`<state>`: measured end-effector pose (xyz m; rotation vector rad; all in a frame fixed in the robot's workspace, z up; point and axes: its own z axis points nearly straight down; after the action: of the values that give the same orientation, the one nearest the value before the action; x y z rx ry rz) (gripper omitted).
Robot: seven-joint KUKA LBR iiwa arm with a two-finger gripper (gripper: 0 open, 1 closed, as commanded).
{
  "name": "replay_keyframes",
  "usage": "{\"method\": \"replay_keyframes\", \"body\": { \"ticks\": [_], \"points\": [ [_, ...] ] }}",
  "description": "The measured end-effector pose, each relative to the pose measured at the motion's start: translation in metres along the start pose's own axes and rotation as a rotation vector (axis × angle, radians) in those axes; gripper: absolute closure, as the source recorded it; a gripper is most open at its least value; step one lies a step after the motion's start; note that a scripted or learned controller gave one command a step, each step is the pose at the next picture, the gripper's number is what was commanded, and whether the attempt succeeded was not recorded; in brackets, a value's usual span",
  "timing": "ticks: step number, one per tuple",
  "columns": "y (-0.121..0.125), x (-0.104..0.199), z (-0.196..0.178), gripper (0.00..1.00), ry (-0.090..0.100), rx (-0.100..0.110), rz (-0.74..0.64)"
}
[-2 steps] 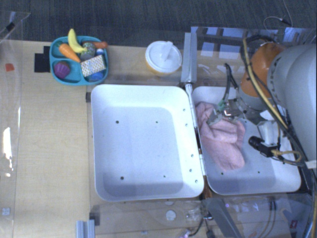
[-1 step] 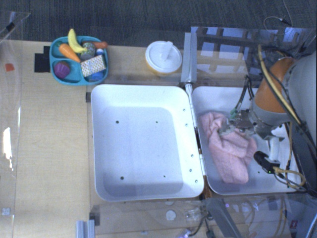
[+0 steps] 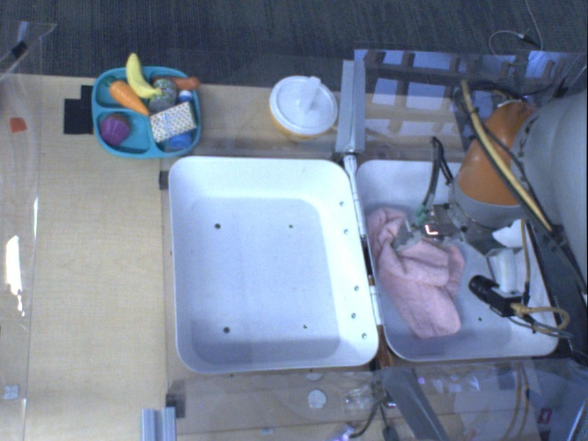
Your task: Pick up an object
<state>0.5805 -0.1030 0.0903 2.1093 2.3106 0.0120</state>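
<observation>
wooden bench [image 3: 83, 274] holds two bins; your gripper [image 3: 411, 237] sits on the pink cloth [image 3: 418, 278] in the right bin [image 3: 478, 333], cloth spreading toward six o'clock. finger opening: can't tell.

A robotics lab — wooden bench [image 3: 83, 274], two white bins [image 3: 266, 177], cabled arm [image 3: 514, 168].
</observation>
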Motion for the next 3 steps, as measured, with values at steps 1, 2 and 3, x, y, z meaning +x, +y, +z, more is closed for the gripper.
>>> {"method": "replay_keyframes", "body": {
  "ticks": [1,2,3],
  "points": [
    [-0.058,-0.031,-0.001,0.0,-0.001,0.0,0.053],
    [-0.031,0.019,-0.001,0.0,0.001,-0.004,0.008],
    [-0.006,-0.006,-0.025,0.0,0.003,0.011,0.026]
  ]
}}
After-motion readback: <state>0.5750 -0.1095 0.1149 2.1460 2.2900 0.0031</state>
